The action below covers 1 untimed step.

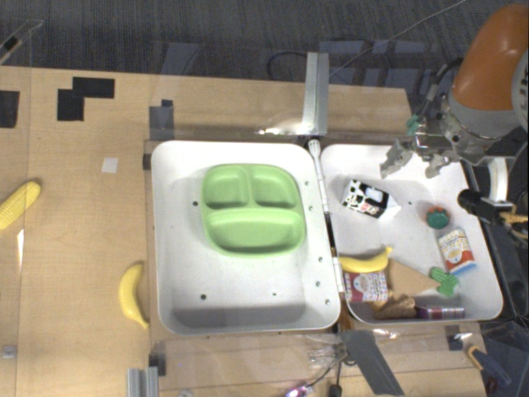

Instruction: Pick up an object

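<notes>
My gripper [413, 163] hangs over the far part of the right bin [493, 300], its two fingers spread open with nothing between them. Below and left of it lies a black-and-white patterned box [364, 198]. Further toward the front are a green and red round toy [437, 217], a small red and white carton [455, 250], a green peg-like toy [445, 281], a yellow banana [366, 262], a dark red packet [369, 287], a brown piece [397, 306] and a dark marker [438, 311].
The left bin [173, 296] holds a green divided plate [250, 208]. On the bench to the left lie a yellow banana [132, 294] and a yellow corn cob [18, 204]. A metal divider post [317, 89] stands between the bins at the back.
</notes>
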{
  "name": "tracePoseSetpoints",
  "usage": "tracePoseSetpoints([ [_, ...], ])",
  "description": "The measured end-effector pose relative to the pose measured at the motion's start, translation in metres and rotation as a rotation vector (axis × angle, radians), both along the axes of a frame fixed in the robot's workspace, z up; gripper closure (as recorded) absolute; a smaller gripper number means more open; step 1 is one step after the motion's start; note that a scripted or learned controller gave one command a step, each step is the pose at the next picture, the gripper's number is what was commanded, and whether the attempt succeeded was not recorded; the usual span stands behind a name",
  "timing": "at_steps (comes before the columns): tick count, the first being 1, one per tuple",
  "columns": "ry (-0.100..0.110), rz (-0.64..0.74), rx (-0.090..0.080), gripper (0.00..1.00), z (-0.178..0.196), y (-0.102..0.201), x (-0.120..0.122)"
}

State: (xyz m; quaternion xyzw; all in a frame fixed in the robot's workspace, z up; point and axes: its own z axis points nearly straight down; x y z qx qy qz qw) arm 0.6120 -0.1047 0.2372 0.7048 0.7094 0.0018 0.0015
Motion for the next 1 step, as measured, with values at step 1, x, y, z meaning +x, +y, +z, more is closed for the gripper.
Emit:
tracePoseSetpoints([
  [1, 0.002, -0.118, 0.002, 0.00, -0.0952, 0.0202, 0.0385],
])
